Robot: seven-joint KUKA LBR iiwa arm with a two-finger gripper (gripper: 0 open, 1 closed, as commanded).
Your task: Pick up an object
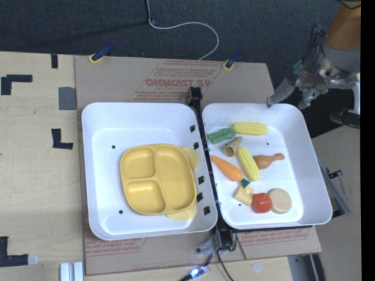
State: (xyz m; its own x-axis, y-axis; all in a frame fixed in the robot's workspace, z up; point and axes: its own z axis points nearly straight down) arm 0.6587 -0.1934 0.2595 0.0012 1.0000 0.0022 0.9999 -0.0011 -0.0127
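Note:
The right bin point(307, 157) holds several toy foods: a corn cob point(250, 129) at the far side, a second corn cob point(248, 163), an orange carrot point(227, 168), a green piece point(221, 136), a brown drumstick point(269, 160), a red tomato point(262, 202) and a beige round piece point(280, 201). My gripper point(290, 100) hangs over the far right rim of that bin, up and to the right of the first corn cob. Its two fingers are spread apart and open, with nothing between them.
The left bin point(96, 127) holds a yellow divided plate point(158, 177). The two bins meet at a black-clipped seam point(202, 157). A white cable point(187, 25) lies on the dark cloth behind the cardboard sheet point(170, 78).

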